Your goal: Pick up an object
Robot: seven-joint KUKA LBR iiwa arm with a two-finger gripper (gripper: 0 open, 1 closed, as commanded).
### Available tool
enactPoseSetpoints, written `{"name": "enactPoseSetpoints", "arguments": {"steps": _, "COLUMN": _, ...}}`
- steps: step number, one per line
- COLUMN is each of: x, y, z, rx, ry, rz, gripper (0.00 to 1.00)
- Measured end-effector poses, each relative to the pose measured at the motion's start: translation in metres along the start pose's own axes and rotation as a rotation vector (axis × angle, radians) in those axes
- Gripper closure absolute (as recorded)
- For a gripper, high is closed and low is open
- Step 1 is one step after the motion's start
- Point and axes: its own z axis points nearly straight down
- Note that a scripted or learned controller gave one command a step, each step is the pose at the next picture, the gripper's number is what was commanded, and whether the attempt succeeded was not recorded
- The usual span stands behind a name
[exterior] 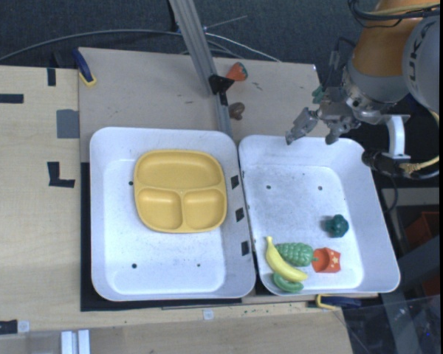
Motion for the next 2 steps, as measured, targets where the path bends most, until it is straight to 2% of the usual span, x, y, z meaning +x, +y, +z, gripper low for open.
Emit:
{"name": "enactPoseSetpoints", "arguments": {"steps": 1, "x": 0.0, "y": 0.0, "z": 0.0, "rx": 0.0, "ry": 0.0, "rz": -0.001, "gripper": 0.0}}
{"name": "enactPoseSetpoints", "arguments": {"steps": 2, "x": -0.005, "y": -0.001, "z": 0.045, "rx": 0.005, "ry": -0.002, "rz": 0.002, "gripper": 0.0}}
